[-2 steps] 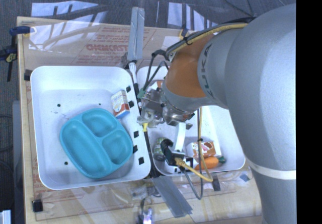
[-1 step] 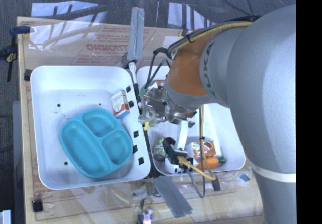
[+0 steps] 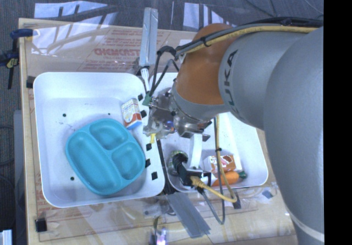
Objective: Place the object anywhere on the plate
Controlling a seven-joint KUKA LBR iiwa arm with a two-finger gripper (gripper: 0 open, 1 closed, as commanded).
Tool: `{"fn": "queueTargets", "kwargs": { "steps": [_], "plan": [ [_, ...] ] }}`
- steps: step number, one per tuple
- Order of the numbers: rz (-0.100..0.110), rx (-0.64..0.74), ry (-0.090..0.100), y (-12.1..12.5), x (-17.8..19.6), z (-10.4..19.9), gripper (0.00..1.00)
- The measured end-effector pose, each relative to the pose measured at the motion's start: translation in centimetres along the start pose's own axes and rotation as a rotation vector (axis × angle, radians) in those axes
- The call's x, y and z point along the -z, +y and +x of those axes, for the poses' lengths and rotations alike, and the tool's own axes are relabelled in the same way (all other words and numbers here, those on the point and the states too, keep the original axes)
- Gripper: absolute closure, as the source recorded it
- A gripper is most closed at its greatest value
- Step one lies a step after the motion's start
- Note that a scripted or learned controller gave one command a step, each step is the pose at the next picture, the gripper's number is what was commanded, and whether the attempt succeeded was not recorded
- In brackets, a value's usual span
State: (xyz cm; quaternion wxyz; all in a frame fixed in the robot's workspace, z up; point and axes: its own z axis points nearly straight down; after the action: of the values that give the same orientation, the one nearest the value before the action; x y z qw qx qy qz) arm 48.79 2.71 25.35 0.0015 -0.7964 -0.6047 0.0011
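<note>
A teal plate (image 3: 104, 156) with three compartments lies in the left bin (image 3: 55, 101), toward its front. Just behind the plate's right rim stands a small white carton (image 3: 131, 113) with an orange and blue label, close to the bin's right wall. My gripper (image 3: 153, 121) hangs over the divide between the two bins, right beside the carton on its right. The wrist's bulk hides the fingertips, and I cannot tell whether they touch the carton.
The grey and orange arm covers most of the right bin (image 3: 258, 167). At that bin's front lie an orange carrot (image 3: 228, 179) and a small brown and white packet (image 3: 223, 162). The left bin's back and left floor are bare white.
</note>
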Motion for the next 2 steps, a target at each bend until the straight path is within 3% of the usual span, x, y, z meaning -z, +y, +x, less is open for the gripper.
{"fn": "queueTargets", "kwargs": {
  "steps": [1, 2],
  "plan": [
    [-0.001, -0.371, 0.001, -1.1, 10.7, -0.3, 1.0],
    [0.004, -0.858, -0.002, -1.4, 4.9, 0.7, 1.0]
  ]
}}
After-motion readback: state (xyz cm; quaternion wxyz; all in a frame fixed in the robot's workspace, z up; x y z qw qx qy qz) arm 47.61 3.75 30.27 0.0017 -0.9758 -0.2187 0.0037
